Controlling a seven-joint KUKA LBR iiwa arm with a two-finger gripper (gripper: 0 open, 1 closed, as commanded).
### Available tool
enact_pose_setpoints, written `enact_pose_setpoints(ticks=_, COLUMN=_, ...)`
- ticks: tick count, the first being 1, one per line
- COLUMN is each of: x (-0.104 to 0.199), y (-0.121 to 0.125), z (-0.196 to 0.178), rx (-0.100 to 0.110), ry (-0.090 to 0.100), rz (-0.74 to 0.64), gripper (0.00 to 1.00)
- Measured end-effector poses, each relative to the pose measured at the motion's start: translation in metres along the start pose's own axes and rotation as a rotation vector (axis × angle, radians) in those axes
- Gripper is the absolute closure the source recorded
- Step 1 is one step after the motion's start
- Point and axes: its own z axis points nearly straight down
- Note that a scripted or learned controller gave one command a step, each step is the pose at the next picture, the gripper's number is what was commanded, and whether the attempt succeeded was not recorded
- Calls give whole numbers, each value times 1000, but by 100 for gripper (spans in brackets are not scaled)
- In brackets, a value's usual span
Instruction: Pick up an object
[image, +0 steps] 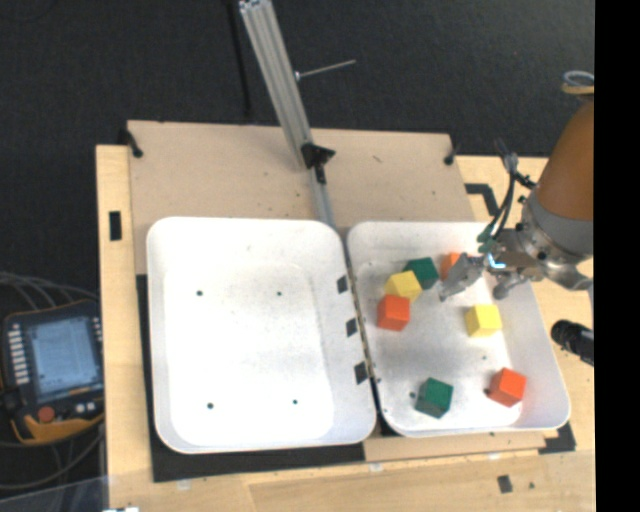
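The right bin (455, 410) holds several small cubes. A yellow cube (403, 285) and a green cube (423, 271) sit together near its upper middle, with an orange cube (393, 312) just below them. Another orange cube (451, 264) shows partly behind a finger. A yellow cube (483, 320) lies right of centre, a green cube (434, 397) and an orange cube (506, 386) lie near the front. My gripper (482, 284) hangs over the upper right part of this bin, open, with nothing between its fingers.
The left bin (250, 330) lies beside the right one. A slanted metal pole (285, 100) rises from the bench behind the bins. A handheld control pad (52, 360) rests off the bench at the left.
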Motion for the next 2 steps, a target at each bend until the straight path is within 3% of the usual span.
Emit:
enact_pose_setpoints(ticks=1, x=0, y=1, z=-2, rx=-6, ry=-1, rz=2, gripper=0)
enact_pose_setpoints(ticks=2, x=8, y=-2, z=53, rx=0, ry=-2, rz=4, gripper=0)
